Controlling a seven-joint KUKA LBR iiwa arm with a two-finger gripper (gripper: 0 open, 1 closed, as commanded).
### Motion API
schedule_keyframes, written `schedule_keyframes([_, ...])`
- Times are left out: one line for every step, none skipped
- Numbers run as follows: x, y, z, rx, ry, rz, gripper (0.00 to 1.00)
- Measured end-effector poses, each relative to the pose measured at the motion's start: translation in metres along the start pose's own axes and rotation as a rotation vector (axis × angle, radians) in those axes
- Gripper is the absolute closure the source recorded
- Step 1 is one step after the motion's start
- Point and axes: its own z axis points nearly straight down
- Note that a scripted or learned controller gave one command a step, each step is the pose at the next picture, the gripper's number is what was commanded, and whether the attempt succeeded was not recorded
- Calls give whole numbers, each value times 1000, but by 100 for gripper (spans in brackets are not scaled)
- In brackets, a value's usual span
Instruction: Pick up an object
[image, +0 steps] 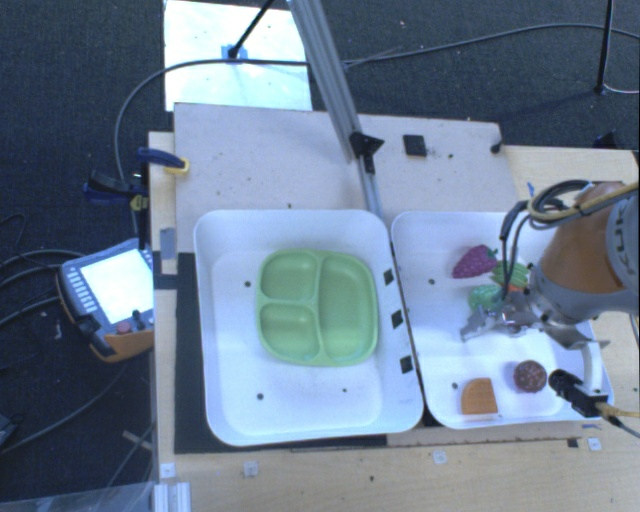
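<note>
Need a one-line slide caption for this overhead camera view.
KUKA arm's gripper low in the right bin beside a green toy; divided green plate in the left bin.

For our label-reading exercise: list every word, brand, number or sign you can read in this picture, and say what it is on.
No text can be read.
Handheld pendant left of the bench: its lit screen is too blurred to read.
Green divided plate, orange block and pink berry toy: no visible markings.
</note>
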Motion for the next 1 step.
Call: schedule_keyframes([0, 1, -13, -2, 0, 0, 100])
